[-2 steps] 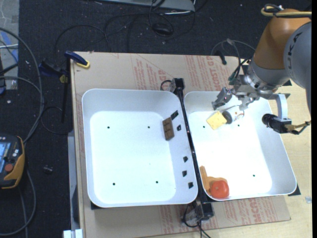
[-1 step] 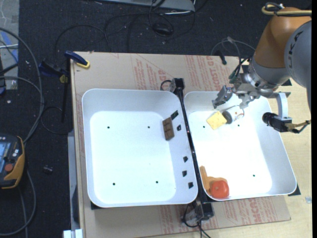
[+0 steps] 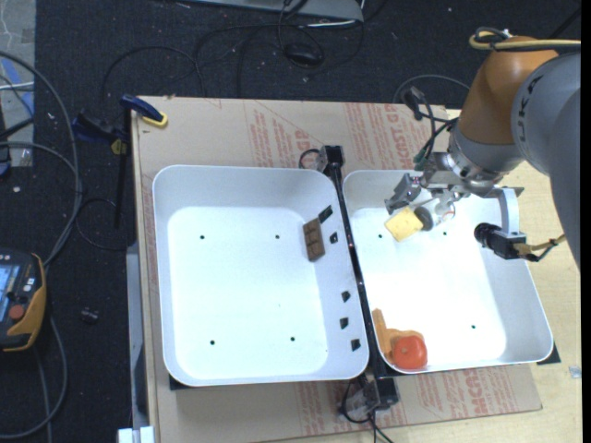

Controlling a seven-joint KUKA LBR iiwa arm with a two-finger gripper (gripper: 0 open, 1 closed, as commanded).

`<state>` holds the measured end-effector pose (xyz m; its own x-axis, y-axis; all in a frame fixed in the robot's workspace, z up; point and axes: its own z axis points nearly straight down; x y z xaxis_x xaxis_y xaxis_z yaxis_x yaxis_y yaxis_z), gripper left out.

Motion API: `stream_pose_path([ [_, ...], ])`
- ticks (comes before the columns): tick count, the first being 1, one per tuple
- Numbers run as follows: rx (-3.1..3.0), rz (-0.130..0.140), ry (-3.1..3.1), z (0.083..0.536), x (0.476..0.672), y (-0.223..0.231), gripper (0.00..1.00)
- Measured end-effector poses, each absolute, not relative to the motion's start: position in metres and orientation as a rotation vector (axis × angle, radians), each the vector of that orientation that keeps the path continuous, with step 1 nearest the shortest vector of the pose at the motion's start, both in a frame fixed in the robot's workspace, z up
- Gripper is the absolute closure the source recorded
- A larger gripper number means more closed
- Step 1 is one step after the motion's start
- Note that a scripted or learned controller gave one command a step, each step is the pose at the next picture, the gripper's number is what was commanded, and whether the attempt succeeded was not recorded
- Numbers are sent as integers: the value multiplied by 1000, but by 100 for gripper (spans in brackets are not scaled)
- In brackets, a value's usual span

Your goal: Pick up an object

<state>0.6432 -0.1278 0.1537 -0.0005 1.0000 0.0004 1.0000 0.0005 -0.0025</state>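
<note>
Dark carpet strewn with cables surrounds my desk, whose top is a tan board printed with red lettering. Two shallow white bins sit side by side on it, the left bin and the right bin, meeting along a black divider strip that runs between them.

My arm reaches in from the right, grey with the orange band just above the wrist, and it ends over the upper part of the right bin. My end effector hangs there, near the bin's back wall and a little right of the divider. A pale yellow block sits right at its tip, between my fingers as far as I can make out, tilted so one corner points down toward the bin floor. I am closed on that block. Whether it is lifted clear of the floor or touching it, I cannot tell from this slant.

Down in the near left corner of the right bin lies a red ball-like object, touching a slim orange piece that leans along the bin's wall. Both are well apart from my end effector.

Over in the left bin, a small brown block rests close to the right wall, just beside the divider.

A blue and yellow clamp grips the desk's far left corner.
</note>
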Motion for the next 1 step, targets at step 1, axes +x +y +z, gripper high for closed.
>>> stream_pose_path([
  [1, -2227, -6, -2227, 117, 643, -133, 0],
])
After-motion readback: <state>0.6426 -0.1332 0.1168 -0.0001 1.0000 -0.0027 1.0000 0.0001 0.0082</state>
